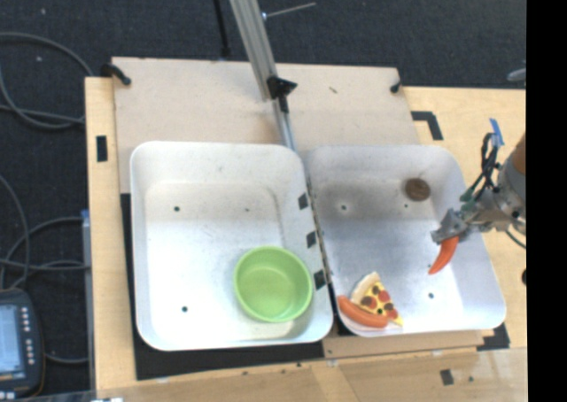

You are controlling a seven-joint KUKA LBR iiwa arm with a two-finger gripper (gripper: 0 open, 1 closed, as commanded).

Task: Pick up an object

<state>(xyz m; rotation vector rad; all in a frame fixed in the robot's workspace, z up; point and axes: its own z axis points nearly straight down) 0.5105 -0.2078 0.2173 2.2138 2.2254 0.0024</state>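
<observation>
The gripper point(450, 234) pinches the top of a red chili pepper point(442, 256), which hangs below its jaws; lifting clear seems next.

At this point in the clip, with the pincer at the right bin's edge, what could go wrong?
1. The pincer seems to pinch only the top end of the orange chili pepper, which hangs down; it could slip out.
2. If dropped, it may land on the right bin's sloped rim and slide toward the pizza slice.
</observation>
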